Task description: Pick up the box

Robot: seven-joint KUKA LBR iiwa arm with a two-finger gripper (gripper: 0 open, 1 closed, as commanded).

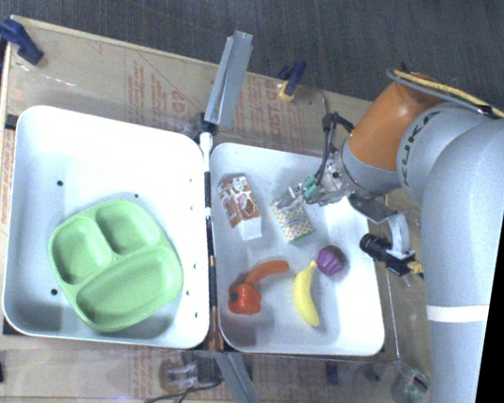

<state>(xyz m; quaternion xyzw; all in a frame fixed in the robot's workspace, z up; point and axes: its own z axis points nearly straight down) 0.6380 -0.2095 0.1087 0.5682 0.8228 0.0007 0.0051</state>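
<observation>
Box (239, 203) lying flat near right bin's (358, 341) left wall. End effector (312, 190) over patterned packet (292, 218), opening indiscernible. Shift toward left wall, straddle short sides, descend square.

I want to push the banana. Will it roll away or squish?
The banana is curved and lies flat on the floor of the right bin, so it would probably spin or slide rather than roll. It looks smooth and shiny like plastic, so likely stiff and light, though that is a guess.
</observation>
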